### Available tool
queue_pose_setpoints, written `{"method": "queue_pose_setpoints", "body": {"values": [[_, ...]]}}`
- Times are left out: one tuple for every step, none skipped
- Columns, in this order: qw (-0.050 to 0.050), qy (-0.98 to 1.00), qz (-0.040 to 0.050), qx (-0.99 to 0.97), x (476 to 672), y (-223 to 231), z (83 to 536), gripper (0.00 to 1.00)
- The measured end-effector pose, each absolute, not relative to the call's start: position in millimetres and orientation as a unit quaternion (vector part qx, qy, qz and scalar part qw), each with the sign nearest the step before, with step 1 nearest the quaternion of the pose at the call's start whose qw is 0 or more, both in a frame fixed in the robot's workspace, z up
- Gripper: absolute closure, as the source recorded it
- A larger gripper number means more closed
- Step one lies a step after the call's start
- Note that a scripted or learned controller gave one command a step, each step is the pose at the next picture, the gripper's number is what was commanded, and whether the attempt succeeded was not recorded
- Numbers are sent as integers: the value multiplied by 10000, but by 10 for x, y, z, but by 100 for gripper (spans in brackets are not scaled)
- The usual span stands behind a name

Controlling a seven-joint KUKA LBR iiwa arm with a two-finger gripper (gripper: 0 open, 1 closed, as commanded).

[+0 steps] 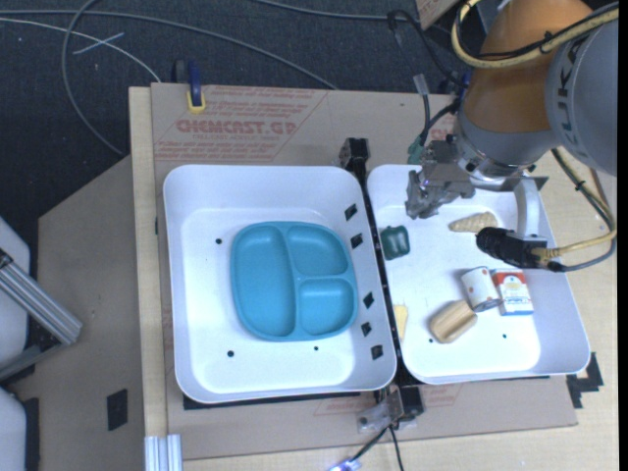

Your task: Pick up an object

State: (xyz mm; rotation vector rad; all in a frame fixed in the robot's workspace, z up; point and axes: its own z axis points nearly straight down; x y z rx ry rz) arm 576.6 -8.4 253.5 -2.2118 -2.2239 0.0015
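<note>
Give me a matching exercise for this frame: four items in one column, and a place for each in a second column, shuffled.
Items:
1. blue divided plate
2. dark green object
3. tan block
4. gripper

Places:
A. right bin, beside the divider between the bins
B. middle of the left bin
C. over the far part of the right bin
D. near part of the right bin, in front of the small white and red items

Pairs: 1-B, 2-A, 3-D, 4-C

Turquoise divided plate in white left bin; dark green piece; tan block.
</note>
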Motion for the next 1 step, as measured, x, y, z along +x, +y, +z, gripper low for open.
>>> {"method": "queue_pose_setpoints", "body": {"values": [[22,-7091,-2,-7051,5712,433,2524,100]]}}
